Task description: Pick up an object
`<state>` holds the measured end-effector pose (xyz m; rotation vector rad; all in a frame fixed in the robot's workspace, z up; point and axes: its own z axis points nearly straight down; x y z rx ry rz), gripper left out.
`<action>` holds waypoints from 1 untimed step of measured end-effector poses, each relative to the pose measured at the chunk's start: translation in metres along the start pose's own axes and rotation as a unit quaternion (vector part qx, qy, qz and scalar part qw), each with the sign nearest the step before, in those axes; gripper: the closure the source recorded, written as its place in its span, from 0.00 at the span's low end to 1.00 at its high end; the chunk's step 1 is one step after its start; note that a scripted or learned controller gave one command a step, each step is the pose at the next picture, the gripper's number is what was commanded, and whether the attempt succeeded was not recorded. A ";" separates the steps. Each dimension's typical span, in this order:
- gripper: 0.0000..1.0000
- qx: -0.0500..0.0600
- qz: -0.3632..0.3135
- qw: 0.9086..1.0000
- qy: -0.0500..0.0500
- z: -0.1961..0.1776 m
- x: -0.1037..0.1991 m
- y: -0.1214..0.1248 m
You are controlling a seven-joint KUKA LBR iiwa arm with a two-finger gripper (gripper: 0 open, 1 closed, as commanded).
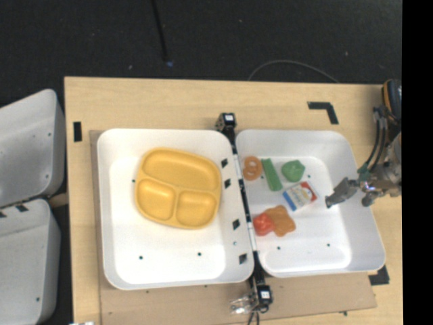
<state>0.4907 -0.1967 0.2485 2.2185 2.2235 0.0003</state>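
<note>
The right bin holds several small items. An orange ring lies near its left wall, with a green stick and a green rounded piece beside it. A white packet with blue and red print sits in the middle. Below it lie a red piece and an orange-brown piece, touching each other. My gripper hangs over the bin's right side, just right of the packet and apart from it. Nothing shows in its grasp.
The left bin holds a yellow divided plate. A ridge with black clips separates the two bins. The arm's wrist and cables stand at the bench's right edge. White chair-like shapes sit to the left.
</note>
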 end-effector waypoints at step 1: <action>0.00 0.002 0.002 1.000 0.000 0.059 -0.010 -0.001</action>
